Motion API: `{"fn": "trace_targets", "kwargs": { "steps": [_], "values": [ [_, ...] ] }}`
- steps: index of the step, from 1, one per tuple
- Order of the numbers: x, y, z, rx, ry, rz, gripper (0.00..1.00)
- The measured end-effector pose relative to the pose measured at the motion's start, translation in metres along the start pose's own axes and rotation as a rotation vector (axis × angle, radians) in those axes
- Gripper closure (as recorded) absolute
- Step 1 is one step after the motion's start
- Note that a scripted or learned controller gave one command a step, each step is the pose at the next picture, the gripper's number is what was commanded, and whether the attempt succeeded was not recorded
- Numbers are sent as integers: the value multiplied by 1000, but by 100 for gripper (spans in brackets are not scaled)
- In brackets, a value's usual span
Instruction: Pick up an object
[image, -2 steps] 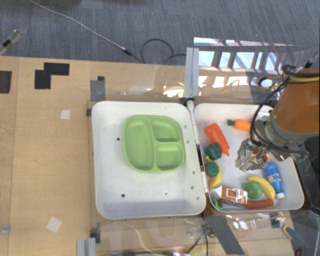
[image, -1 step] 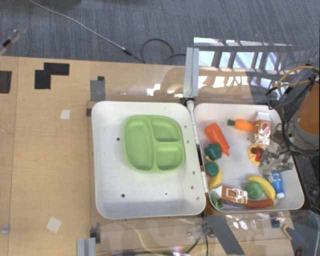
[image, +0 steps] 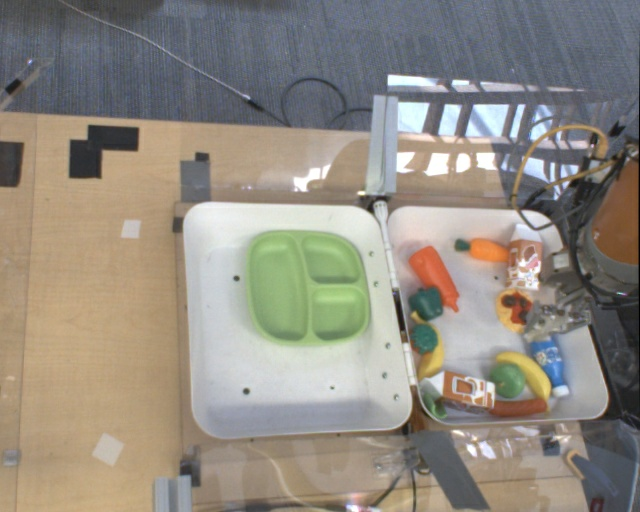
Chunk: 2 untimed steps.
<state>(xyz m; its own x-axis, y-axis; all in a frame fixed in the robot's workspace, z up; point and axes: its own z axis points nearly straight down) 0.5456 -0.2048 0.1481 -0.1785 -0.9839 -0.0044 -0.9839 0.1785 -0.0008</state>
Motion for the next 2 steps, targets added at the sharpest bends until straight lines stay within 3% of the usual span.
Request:
{"fn": "trace_targets", "kwargs": {
  "steps": [1,2],
  "values": [
    [3,37,59,9,1,-499,100],
    [-2,49,21,-1,0,-775,100]
  ]
}}
